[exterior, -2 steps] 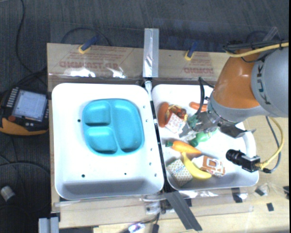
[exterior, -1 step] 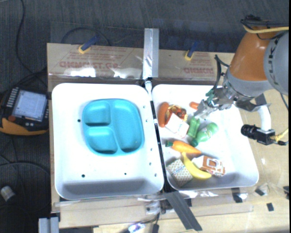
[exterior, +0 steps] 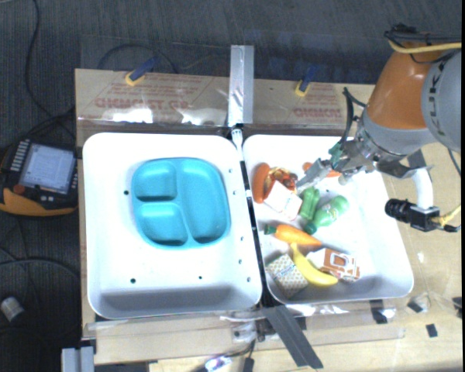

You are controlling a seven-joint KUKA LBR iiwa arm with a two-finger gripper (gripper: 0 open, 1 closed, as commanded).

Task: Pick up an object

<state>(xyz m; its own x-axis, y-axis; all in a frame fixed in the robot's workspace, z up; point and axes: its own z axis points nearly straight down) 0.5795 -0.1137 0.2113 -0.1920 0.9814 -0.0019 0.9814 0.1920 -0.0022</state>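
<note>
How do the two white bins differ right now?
The left bin holds one blue divided tray; the right bin holds a jumble of small items, including a banana and a carrot. The gripper is over the right bin, not the left bin. Both are shallow, white and side by side.

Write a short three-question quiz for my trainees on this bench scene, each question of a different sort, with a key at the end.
1. True or false: the blue divided tray lies in the right bin.
2. Multiple choice: the banana lies A) at the far end of the right bin, B) near the front end of the right bin, C) in the left bin.
3. Short answer: over which bin is the gripper?

Key
1. False: it lies in the left bin.
2. B: just in front of the carrot, beside the small box.
3. The right bin, above the green toy and the rest of the pile.
</note>
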